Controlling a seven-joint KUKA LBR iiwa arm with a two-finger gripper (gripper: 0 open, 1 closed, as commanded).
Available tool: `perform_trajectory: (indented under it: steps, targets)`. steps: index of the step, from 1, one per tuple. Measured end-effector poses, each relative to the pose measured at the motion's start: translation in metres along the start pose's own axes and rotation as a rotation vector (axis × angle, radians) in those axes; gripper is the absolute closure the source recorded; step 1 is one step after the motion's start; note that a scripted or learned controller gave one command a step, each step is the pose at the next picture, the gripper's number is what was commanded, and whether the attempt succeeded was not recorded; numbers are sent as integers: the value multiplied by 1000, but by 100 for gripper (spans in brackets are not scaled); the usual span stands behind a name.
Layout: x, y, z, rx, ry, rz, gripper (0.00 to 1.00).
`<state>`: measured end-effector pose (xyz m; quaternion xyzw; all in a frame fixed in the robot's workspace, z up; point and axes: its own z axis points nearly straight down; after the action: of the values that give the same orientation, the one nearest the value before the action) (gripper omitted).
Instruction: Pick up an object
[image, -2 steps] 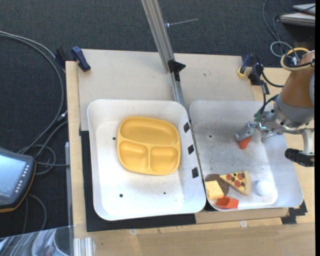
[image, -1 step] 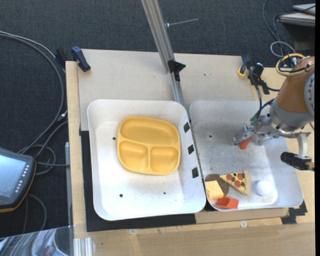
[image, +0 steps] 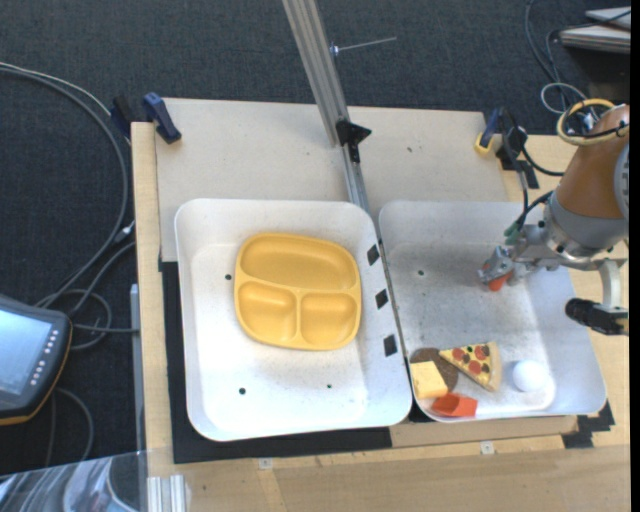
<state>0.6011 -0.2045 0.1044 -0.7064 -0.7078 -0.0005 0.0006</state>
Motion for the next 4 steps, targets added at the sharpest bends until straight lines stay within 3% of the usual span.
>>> perform_trajectory:
  steps: [3, 4]
  targets:
    - [8, -15, -180, -10, -5, -1, 100]
    - [67, -33, -174, 2, 2, -4, 100]
